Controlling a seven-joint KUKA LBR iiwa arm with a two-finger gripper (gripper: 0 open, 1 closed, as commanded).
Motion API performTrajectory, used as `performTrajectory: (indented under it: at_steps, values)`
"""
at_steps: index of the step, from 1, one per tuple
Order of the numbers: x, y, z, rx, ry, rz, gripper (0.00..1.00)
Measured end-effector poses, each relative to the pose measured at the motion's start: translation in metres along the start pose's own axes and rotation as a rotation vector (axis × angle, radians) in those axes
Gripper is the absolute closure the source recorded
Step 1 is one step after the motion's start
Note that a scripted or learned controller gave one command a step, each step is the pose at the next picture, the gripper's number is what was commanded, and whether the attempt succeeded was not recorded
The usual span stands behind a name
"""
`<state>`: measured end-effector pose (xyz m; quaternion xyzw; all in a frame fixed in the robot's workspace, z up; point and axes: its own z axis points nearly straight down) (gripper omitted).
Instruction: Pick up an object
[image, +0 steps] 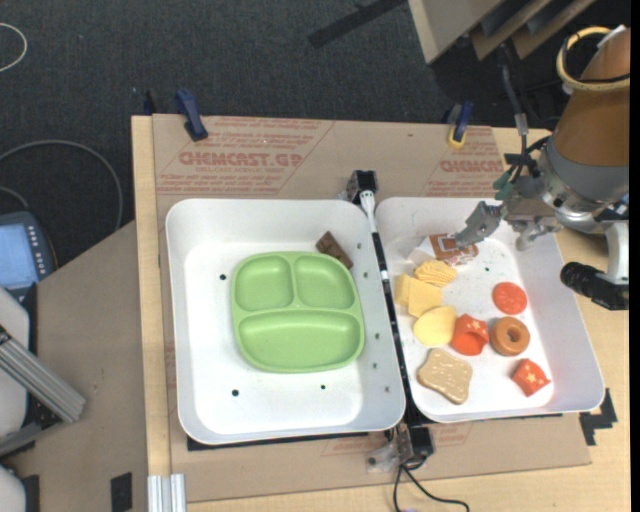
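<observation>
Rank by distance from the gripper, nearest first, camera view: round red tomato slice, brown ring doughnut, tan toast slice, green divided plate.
From the gripper, at the right bin's far side:
1. Round red tomato slice, right bin, just below the gripper.
2. Brown ring doughnut, right bin, further toward the front.
3. Tan toast slice, right bin's front.
4. Green divided plate, left bin.

You are looking at a robotics lab test bench: two white bins (200, 400) sit on a cardboard-covered board (250, 155) held down by blue clamps (190, 115) over dark carpet. Cables (60, 150) trail across the floor, an aluminium frame rail (40, 385) stands at left, and plastic toy food (470, 335) fills one bin.
</observation>
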<state>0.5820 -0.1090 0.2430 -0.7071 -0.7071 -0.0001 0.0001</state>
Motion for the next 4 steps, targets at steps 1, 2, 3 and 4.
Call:
performTrajectory:
  at_steps: [1,2,3,4]
  values:
    - [0.007,0.021,0.128,0.011,0.002,-0.002,0.0]
    - [-0.051,0.069,0.068,-0.01,-0.005,0.002,0.0]
    - [0.015,0.035,0.155,0.009,0.004,-0.004,0.0]
    - [0.011,0.038,0.139,-0.002,-0.001,0.0,1.0]
